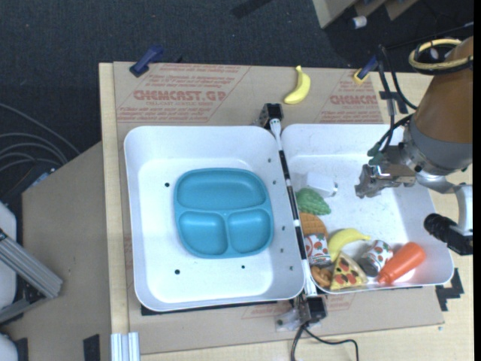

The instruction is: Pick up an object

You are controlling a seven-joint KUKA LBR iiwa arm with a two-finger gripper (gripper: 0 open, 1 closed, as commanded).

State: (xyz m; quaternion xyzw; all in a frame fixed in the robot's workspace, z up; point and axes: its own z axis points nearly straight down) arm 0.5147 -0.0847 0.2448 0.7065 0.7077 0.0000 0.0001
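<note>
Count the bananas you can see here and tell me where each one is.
2. One banana lies on the board behind the bins. The other banana sits in the right bin among the toy food; more could be hidden in that pile.

- Green leafy piece: flat on the floor of the right bin, well to the left of the fingers and slightly below them in the picture.
- Bread roll: brown, just under the leaf, touching it, lower left of the fingers.
- Banana: yellow, curved, lying on its side, below the fingers and a little left.
- Pizza slice: red-topped wedge at the near wall, farthest below the fingers.
- Carrot: orange, tilted, its thick end up-right, below the fingers and to the right.
- Grey-and-white piece: between banana and carrot; kind unclear.
- All lie apart from the fingers.
</note>
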